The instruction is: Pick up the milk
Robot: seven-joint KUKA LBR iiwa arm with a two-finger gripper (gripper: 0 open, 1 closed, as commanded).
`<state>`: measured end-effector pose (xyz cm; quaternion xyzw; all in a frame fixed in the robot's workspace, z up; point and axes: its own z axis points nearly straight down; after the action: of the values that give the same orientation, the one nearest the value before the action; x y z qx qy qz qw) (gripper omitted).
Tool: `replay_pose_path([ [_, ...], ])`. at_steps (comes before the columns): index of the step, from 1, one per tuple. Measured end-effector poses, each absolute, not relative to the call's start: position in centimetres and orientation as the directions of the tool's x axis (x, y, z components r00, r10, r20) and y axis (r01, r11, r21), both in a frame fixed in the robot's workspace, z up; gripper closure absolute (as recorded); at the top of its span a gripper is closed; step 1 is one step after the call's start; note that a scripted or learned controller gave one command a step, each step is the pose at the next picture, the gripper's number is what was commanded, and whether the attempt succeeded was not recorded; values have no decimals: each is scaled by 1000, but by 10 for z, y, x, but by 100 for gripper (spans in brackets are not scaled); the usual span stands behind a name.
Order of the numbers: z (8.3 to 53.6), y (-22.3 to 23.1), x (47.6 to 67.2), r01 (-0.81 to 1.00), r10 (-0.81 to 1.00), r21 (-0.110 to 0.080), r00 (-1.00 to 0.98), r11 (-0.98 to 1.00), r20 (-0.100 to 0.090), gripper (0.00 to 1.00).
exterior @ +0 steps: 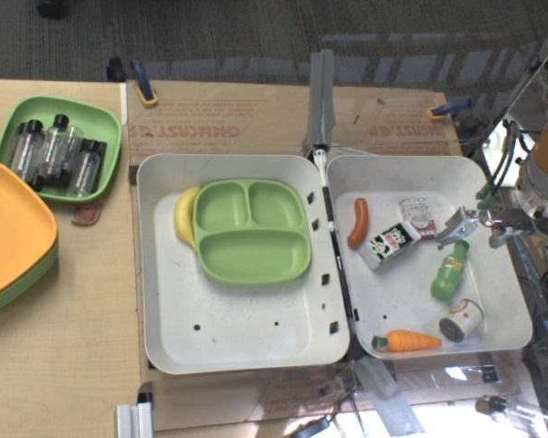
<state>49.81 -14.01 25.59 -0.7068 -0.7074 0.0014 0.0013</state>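
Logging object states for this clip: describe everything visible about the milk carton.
The milk carton is a small box with a black-and-white cow-patch print, looking like printed cardboard. It lies on its side, skewed, on the floor of the right bin, beside the hot dog and a pink-and-white packet. The gripper hovers to its right, not touching it.

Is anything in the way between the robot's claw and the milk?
Nothing clearly blocks it. The gripper is just right of the milk, with bare bin floor between. A pink-and-white packet touches the milk's upper right; the green bottle lies below that path.
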Motion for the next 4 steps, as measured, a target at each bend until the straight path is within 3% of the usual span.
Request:
replay_pose_path([
  [1,120,-136,538,994,994,-3,-112,112,1,0],
  [2,92,-138,610,998,998,-1,69,-69,-1,0],
  [3,145,-101,598,994,994,-1,-107,107,-1,0],
  [4,91,-102,614,959,959,-1,-282,282,0,0],
])
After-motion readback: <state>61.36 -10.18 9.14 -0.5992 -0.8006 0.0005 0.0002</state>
